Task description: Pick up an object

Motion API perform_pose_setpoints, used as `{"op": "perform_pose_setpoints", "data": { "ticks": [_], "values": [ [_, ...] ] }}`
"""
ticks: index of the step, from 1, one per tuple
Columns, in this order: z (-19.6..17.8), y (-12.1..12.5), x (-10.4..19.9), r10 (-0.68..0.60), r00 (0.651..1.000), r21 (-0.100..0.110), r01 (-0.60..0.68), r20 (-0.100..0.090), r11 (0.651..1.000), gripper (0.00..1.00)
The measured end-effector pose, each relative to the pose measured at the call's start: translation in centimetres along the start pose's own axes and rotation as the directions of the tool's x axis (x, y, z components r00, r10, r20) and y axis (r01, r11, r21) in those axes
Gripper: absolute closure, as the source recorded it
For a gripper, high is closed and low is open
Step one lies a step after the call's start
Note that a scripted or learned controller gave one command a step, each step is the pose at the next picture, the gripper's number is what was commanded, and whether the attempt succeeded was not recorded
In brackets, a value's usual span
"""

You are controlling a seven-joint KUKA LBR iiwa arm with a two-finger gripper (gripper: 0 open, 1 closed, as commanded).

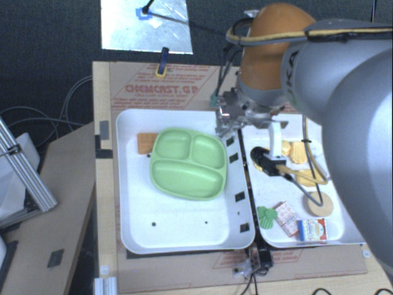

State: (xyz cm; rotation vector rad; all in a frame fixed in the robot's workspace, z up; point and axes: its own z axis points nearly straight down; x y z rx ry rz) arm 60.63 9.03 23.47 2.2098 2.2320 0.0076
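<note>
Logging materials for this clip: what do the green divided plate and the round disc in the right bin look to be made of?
The green plate looks like moulded plastic: uniform pale colour, soft sheen, rounded compartment ridges. The disc seems to be wood or cork: tan and matte, though too small to be sure.

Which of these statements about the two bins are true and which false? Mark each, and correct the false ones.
1. The green tray lies in the left bin. True.
2. The tray has one single compartment. False: it is divided into three.
3. The wooden disc lies in the right bin. True.
4. The orange piece sits on top of the tray. False: it lies on the bin floor beside the tray's left edge.
5. The gripper hangs near the wall between the bins. True.
</note>
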Motion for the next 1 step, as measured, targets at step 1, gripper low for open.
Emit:
{"op": "perform_pose_setpoints", "data": {
  "ticks": [1],
  "values": [
    [0.02, 0.58, 0.86, 0.004, 1.000, 0.001, -0.004, 0.002, 1.000, 1.00]
  ]
}}
